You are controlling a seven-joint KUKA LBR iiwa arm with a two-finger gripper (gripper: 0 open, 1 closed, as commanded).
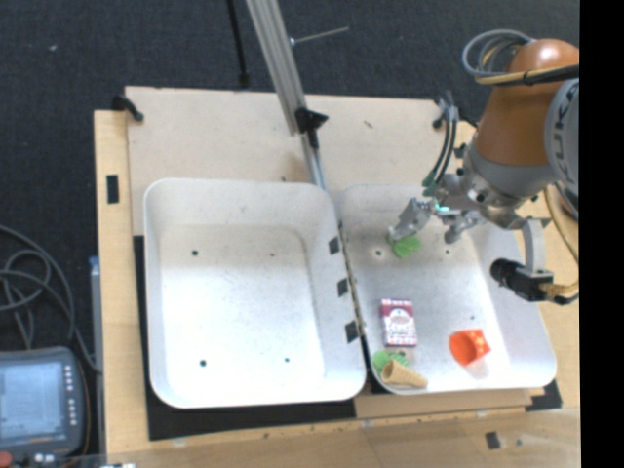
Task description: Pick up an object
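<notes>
Arm: a smooth, rounded orange-brown shell (517,105) over grey metal, coming in from the right with looped cables beside it.
Gripper: (429,224) grey metal with two fingers spread apart in a wide V; one finger (408,220) reaches down over the green object, the other (460,224) stands off to the right. Nothing sits clamped between them that I can make out.
Green object: (407,246) small, soft-looking, rounded lump lying on the floor of the right bin, in its upper half, right under the tip of the near finger; whether metal touches it I cannot tell.
Right bin: (517,359) shallow white plastic tray with rounded corners and a speckled floor.
Small box: (398,323) flat rectangular carton, dark red and white print, lying flat near the bin's left wall.
Orange cup: (469,346) glossy plastic, tipped on its side, right of the box.
Cone: (402,372) tan wafer-like cone with a bit of green at its wide end, lying at the bin's front edge.
Left bin: (166,222) the same white plastic, floor lightly speckled.
Bench: (214,135) pale, matte board.
Metal rail: (273,42) ribbed aluminium bar slanting over the back.
</notes>
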